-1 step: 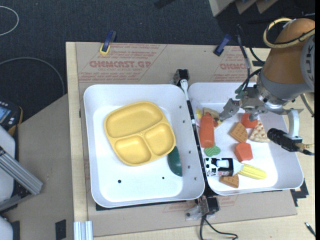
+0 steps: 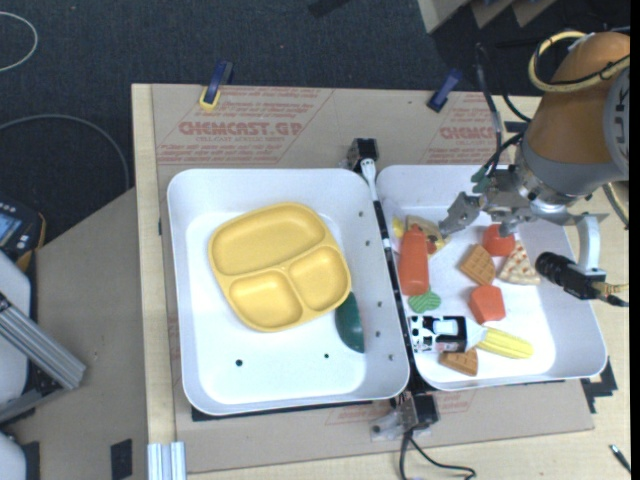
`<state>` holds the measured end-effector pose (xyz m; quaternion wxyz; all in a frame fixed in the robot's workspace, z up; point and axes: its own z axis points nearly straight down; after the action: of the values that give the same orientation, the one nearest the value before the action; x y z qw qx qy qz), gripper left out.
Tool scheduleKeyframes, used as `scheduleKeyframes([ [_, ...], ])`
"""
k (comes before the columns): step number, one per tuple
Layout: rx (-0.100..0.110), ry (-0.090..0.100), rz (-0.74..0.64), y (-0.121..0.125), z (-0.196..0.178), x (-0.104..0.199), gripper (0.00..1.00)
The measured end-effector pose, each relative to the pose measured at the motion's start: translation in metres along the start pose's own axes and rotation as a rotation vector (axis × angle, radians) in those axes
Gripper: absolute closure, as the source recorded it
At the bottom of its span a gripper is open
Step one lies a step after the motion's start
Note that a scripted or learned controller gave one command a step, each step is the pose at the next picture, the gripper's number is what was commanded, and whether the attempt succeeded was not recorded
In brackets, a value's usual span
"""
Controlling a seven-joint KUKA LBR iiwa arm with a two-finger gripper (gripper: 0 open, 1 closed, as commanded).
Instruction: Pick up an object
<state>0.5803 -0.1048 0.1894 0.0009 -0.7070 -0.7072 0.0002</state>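
Now | arm (image 2: 575,118) over rt bin (image 2: 575,353) | jaws state unclear, wrist hides | red block (image 2: 497,238) part-hidden

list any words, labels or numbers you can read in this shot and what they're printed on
"CHEMCAST GP": red print, seen upside down, on the brown board behind the left bin.
A second red print of the same kind on the board behind the right bin; partly covered by cables, too broken to read.
Black-and-white block in the right bin: pattern only, no readable text.
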Motion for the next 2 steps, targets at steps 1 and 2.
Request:
scheduleKeyframes([
  [1, 0.004, 0.001, 0.001, -0.003, 0.063, -0.002, 0.0],
  [2, -0.012, -0.007, 0.002, 0.001, 0.098, -0.005, 0.0],
])
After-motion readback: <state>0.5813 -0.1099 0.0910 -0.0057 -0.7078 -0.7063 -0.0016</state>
